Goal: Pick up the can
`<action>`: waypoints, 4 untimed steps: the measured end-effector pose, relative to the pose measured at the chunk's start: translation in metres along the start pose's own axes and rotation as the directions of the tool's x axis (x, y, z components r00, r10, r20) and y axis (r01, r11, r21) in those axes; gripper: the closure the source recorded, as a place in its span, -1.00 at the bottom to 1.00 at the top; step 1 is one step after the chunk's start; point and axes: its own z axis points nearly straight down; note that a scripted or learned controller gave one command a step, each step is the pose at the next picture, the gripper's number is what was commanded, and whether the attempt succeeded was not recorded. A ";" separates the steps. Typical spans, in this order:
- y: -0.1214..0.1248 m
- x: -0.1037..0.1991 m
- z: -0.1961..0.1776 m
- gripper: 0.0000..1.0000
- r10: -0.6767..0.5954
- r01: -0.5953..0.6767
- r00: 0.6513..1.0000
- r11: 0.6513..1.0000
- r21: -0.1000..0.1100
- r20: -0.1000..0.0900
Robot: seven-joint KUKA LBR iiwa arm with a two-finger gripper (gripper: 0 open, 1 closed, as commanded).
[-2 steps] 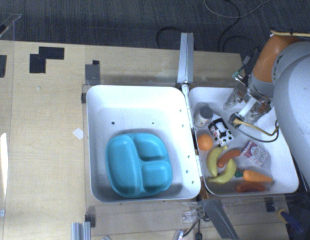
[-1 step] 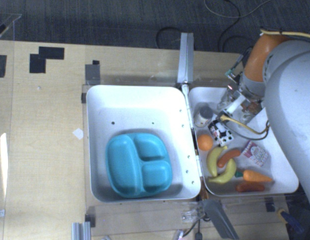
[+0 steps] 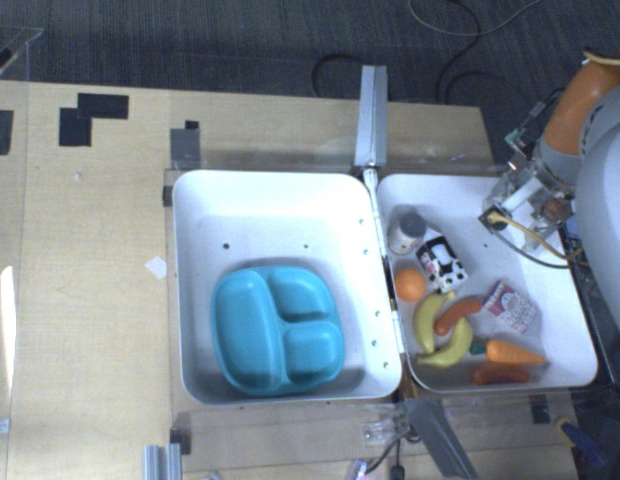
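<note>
Can point(image 3: 406, 232) is seen upper left in the right bin point(image 3: 580, 353), against its wall; hand point(image 3: 512, 211) state cannot be told. Wall contact may spoil a grasp.

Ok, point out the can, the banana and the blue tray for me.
can point(image 3: 405, 232), camera view, on its top end.
banana point(image 3: 432, 334), camera view, on its curved middle.
blue tray point(image 3: 242, 320), camera view, on its large left compartment.
</note>
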 end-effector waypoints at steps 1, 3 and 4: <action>0.000 -0.003 0.017 -1.00 0.244 -0.244 0.970 0.970 0.004 0.005; 0.000 -0.002 0.016 -1.00 0.367 -0.367 0.930 0.930 0.004 0.005; 0.000 -0.002 0.016 -1.00 0.365 -0.365 0.931 0.931 0.003 0.003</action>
